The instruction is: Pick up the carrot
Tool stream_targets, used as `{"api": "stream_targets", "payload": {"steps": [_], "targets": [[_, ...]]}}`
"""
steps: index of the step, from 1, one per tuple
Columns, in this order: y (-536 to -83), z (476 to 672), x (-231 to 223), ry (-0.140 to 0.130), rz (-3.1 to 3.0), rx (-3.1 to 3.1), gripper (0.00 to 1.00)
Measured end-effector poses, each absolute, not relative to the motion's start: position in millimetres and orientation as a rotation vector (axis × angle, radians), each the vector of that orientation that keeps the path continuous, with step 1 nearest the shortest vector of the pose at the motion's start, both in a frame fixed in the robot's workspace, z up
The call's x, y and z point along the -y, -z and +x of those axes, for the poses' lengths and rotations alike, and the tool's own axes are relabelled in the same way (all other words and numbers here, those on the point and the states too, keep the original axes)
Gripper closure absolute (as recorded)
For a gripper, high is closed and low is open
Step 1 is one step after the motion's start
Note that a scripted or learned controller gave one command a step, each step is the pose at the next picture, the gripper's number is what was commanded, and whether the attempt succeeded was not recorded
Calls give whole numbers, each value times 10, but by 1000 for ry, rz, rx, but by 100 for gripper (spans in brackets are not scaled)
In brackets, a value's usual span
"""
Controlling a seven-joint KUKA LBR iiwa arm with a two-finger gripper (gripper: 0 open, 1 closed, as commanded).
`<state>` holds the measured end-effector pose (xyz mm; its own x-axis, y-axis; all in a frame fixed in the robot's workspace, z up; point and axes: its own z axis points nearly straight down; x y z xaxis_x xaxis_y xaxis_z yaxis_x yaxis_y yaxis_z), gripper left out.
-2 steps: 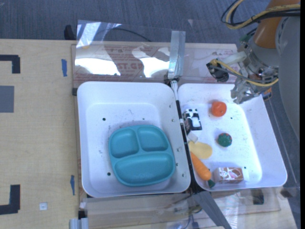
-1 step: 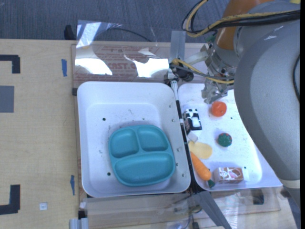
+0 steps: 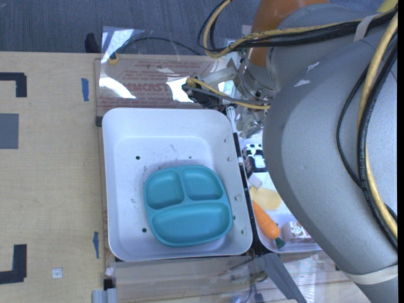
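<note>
Grey arm overhanging right bin, carrot beside yellow piece, gripper state unclear, teal tray left

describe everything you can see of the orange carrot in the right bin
The small orange toy carrot looks like smooth plastic, with a thin bit of green at its lower end. It lies flat in the right white bin, close to the wall shared with the left bin, slanting from upper left to lower right. A pale yellow piece lies just above it, seemingly touching its upper end. The big grey robot arm overhangs the bin and hides what lies to the carrot's right.
</note>
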<state>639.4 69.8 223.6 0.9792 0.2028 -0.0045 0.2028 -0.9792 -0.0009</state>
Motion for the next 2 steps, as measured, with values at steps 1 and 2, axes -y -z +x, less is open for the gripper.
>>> {"api": "stream_targets", "payload": {"steps": [1,2], "targets": [[-2100,6568,-909,-8,-3127,314,100],[-870,6250,-1787,7,-3121,358,100]]}}
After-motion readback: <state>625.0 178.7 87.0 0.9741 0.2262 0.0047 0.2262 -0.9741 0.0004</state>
